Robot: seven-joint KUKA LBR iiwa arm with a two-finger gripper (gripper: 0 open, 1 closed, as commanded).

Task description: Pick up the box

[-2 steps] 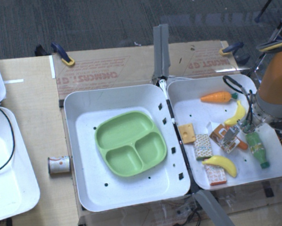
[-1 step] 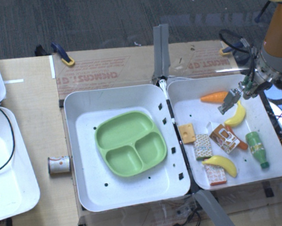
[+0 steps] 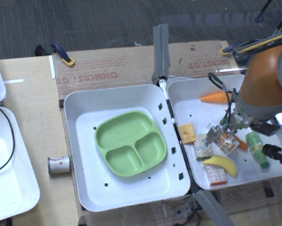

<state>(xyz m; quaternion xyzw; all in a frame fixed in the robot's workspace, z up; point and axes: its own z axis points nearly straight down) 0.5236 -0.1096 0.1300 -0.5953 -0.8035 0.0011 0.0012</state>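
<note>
On a pale wooden bench (image 3: 41, 217) with two white bins, the small printed cardboard box (image 3: 229, 143) lies in the right bin (image 3: 189, 92) under the gripper (image 3: 219, 132), whose grip I cannot tell; the reach looks underway, needing a secure close; nearby lie a yellow banana (image 3: 222, 164) and orange carrot (image 3: 214, 97); the left bin (image 3: 83, 142) holds a green divided plate (image 3: 130, 143).

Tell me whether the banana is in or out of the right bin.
In. The banana lies on the right bin's floor, near its front edge.

Dark carpet (image 3: 119, 11) beyond wooden bench (image 3: 43, 141)
</note>
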